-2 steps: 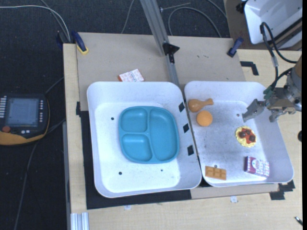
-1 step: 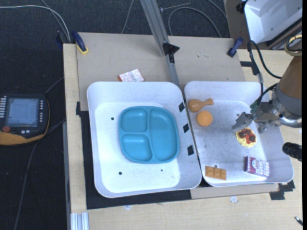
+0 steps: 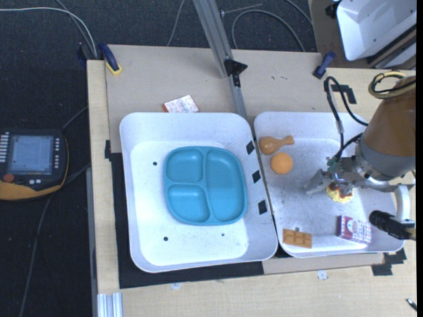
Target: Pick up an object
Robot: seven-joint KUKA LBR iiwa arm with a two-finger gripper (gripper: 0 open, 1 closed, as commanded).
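The arm (image 3: 395,134) comes in from the right side, its thick grey body with the orange band standing almost straight up toward the camera, so the wrist points steeply downward. Below it the hand (image 3: 336,183) hangs low, with metal parts reaching out to the left and cables looping off the wrist behind. From where I stand, the bulk of the wrist covers much of the hand, and its grip is not something I can make out.

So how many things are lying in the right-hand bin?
5: a pear-shaped toy and orange ball upper left, a waffle and small carton along the front, a yellow toy under the gripper, possibly hiding more.
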